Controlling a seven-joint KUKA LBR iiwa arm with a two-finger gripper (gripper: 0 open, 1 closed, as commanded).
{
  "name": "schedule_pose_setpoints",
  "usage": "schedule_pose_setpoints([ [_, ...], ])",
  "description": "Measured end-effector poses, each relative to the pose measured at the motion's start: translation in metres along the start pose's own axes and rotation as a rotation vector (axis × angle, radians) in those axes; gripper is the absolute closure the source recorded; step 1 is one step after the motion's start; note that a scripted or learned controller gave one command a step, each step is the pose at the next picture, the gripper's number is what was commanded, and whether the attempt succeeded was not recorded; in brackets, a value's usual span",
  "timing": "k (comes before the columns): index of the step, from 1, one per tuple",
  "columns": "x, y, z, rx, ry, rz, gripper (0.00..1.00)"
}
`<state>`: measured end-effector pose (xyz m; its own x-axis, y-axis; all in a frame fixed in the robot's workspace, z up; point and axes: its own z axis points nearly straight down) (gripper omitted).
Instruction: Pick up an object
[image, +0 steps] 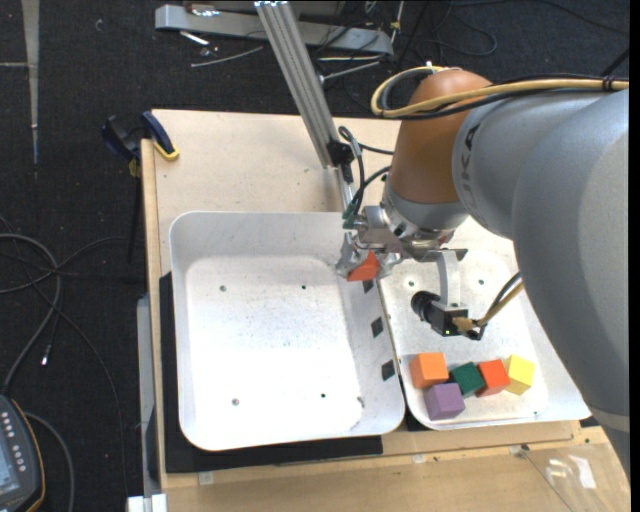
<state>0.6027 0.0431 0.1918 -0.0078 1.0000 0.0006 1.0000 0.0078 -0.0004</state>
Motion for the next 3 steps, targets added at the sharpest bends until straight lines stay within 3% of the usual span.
schedule_pose_setpoints([
  [1,-0.004,-0.001,-0.012,0.001,-0.002,0.003,1.00],
  [2,-0.061,-0.008,-0.003,0.003,-0.003,0.014,1.00],
  [3,-0.005,-0.018,-0.003,0.003,0.001,0.001,1.00],
])
